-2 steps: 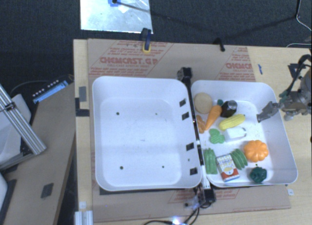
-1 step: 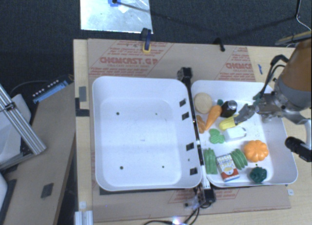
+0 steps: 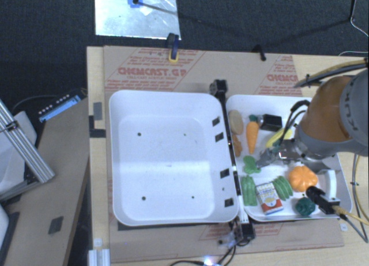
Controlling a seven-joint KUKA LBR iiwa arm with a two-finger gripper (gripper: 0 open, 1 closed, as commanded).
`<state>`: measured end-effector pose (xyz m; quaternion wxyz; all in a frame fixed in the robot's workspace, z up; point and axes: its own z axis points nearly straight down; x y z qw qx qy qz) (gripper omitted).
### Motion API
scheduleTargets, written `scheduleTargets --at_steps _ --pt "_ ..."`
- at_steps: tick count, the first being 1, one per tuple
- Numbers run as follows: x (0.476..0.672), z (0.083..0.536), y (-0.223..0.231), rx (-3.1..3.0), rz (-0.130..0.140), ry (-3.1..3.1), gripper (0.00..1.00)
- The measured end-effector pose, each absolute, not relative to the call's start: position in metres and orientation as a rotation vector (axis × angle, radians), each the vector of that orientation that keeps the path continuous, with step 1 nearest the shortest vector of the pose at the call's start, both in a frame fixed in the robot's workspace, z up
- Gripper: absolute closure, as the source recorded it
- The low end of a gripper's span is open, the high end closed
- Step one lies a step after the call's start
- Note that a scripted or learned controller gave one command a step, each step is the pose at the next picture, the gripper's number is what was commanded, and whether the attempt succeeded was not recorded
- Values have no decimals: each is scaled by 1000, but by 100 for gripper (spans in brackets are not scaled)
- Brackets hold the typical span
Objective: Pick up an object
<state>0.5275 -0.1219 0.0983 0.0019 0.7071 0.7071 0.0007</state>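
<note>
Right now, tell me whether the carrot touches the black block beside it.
Apart. The camera view shows white bin floor between the carrot and the black block.

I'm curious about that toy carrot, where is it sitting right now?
The carrot lies in the right bin, near its left wall, between a tan oval piece and a black block, just left of the gripper.

Two Bins, Goods in the Right One

The left bin (image 3: 167, 155) sat beside the right bin (image 3: 242, 104). In the right bin, a carrot (image 3: 252, 134) lay behind a small box (image 3: 269, 198), with the arm (image 3: 331, 117) above from the right.
</note>
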Motion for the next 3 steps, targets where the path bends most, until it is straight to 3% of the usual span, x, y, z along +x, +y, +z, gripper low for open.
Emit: scheduleTargets --at_steps 1,2,3 --pt "633 87 -96 2223 -1 2222 0" --pt "636 99 -95 2212 4 2225 100" --pt "673 192 -30 2203 18 2228 100"
